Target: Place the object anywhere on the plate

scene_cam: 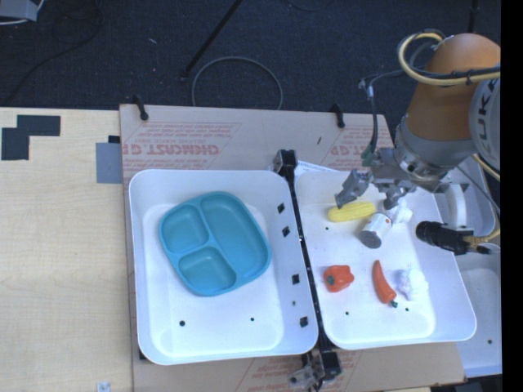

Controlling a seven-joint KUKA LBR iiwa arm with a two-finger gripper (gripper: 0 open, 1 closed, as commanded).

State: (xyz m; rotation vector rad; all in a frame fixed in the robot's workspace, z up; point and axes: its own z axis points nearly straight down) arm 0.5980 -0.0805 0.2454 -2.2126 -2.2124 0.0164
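Note:
A blue three-compartment plate (214, 242) lies in the left white bin (155, 325). In the right bin (441, 321) are a yellow corn cob (351, 211), a red pepper (338, 278), an orange-red chili (382, 282), a white lumpy piece (412, 283) and a grey-and-white cylinder (377, 230). My gripper (375, 194) hangs over the back of the right bin, open, one finger just above the corn and the other above the cylinder. Nothing is between its fingers.
A black divider (299, 260) runs between the two bins. The grey arm with its orange band (453, 64) fills the upper right. A black handle-like part (441, 236) juts in over the right bin's right side. Cables lie on the dark floor behind.

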